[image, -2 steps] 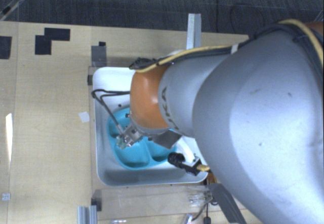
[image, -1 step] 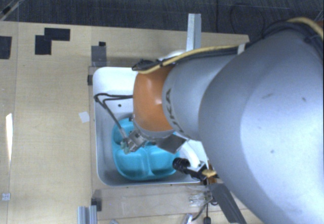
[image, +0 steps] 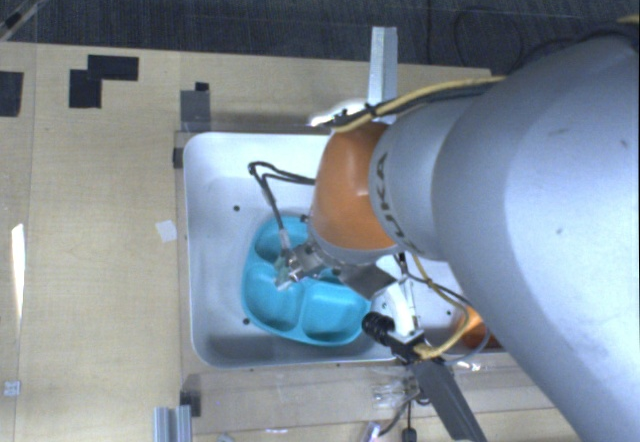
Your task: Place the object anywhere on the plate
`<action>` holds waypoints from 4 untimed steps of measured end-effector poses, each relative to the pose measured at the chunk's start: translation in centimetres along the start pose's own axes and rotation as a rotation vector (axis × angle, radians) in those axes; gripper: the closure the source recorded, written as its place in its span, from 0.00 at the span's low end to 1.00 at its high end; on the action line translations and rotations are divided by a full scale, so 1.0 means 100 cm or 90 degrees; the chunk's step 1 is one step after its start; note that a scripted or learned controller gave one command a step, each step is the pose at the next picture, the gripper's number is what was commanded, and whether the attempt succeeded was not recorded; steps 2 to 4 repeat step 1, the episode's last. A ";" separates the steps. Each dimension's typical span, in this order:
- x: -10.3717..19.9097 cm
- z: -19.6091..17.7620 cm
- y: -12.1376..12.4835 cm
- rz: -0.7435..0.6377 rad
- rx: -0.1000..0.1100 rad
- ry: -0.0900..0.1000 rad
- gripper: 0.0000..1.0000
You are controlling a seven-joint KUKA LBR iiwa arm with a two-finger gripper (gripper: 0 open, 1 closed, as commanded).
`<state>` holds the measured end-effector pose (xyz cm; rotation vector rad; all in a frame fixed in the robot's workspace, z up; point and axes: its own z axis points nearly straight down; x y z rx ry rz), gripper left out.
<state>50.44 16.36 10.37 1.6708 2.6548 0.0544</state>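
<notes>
Grey arm [image: 520, 230] slants down-left over blue plate [image: 300, 300] in white bin [image: 215, 230]; tool state unclear.

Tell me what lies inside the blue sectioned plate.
The plate's two visible compartments show only bare blue surface. The arm's orange band and wrist cover its right part, so anything lying there is hidden. It sits in the white bin.

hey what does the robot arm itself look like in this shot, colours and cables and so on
The arm is a thick, rounded tube in smooth light grey, with a broad orange band just above the wrist. A thin black cable loops off the wrist over the white bin, and a yellowish cable runs along the arm's upper edge. Faint grey lettering marks the casing beside the band.
</notes>
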 end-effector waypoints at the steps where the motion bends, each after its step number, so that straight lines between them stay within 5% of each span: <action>1: -0.010 0.007 -0.006 0.009 0.008 -0.008 0.00; 4: -0.010 0.007 -0.006 0.009 0.008 -0.008 0.00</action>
